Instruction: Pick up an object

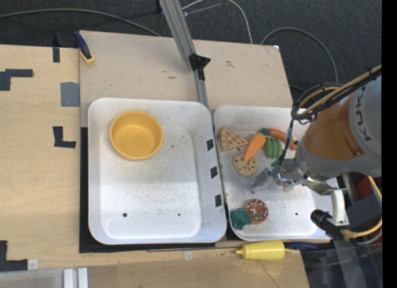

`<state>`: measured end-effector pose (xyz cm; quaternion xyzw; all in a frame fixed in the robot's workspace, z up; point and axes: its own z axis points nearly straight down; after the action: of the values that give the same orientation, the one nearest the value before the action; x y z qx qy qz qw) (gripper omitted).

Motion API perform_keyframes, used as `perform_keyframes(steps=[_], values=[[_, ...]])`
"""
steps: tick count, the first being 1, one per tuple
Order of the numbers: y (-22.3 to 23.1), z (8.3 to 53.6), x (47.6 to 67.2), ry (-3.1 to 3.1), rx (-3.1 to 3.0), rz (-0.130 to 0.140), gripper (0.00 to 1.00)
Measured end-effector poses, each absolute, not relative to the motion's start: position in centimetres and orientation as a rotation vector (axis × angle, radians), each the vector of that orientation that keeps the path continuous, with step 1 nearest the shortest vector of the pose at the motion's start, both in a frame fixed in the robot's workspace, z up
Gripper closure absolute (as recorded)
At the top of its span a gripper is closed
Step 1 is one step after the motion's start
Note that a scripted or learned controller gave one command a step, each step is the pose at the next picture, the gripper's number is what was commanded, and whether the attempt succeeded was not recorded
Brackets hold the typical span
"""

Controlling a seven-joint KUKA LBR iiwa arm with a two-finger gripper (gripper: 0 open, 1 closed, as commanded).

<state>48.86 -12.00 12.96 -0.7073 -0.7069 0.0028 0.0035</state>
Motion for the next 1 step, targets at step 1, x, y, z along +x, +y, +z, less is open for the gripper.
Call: perform_keyframes(steps=[1], values=[[-12.0,8.88,48.86,-2.221,-2.221,0.002,0.0]])
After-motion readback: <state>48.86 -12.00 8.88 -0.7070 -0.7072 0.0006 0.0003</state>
